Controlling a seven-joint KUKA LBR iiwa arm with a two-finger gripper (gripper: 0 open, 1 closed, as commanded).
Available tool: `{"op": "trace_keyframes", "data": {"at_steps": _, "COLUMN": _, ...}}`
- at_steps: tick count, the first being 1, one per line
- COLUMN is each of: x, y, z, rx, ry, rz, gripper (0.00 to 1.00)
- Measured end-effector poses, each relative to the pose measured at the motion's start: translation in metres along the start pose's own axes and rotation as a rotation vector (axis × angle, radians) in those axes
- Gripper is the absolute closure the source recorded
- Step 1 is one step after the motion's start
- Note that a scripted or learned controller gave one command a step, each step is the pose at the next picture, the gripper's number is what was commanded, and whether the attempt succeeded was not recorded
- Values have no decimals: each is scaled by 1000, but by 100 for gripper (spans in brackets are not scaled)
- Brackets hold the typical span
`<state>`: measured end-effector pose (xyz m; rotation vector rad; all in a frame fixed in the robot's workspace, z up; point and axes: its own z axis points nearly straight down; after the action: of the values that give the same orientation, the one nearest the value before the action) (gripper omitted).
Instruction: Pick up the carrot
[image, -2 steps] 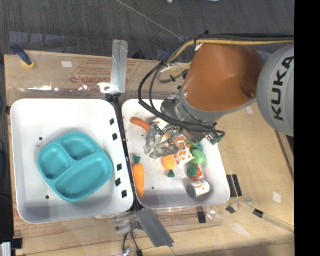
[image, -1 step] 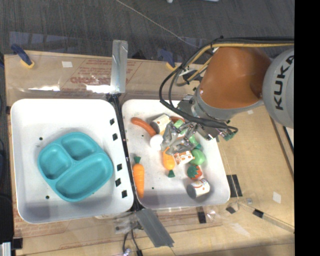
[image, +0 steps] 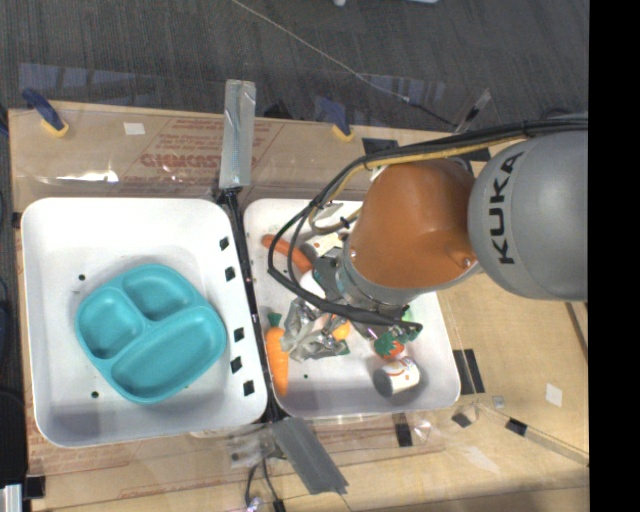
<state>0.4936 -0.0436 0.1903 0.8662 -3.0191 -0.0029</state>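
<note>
An orange carrot (image: 277, 361) with a green top lies along the left wall of the right bin (image: 330, 401), near its front corner. My gripper (image: 314, 334) hangs low inside that bin, just right of the carrot's upper end and under the orange wrist band. The carrot rests on the bin floor, beside the gripper rather than in it. The arm hides much of the bin's middle.
A second orange piece (image: 290, 255) lies at the back left of the right bin. A red and green toy (image: 391, 347) and a grey and white object (image: 397, 379) sit at the front right. The left bin (image: 60, 240) holds a teal divided plate (image: 150, 331).
</note>
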Motion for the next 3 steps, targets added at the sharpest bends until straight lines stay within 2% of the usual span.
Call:
{"op": "trace_keyframes", "data": {"at_steps": 1, "x": -38, "y": -12, "z": -108, "rx": 9, "ry": -8, "rz": -129, "gripper": 100}}
{"op": "trace_keyframes", "data": {"at_steps": 2, "x": 12, "y": -2, "z": -33, "rx": -1, "ry": 2, "rz": -115, "gripper": 100}}
{"op": "trace_keyframes", "data": {"at_steps": 3, "x": -23, "y": 2, "z": -70, "rx": 4, "ry": -3, "rz": -423, "gripper": 100}}
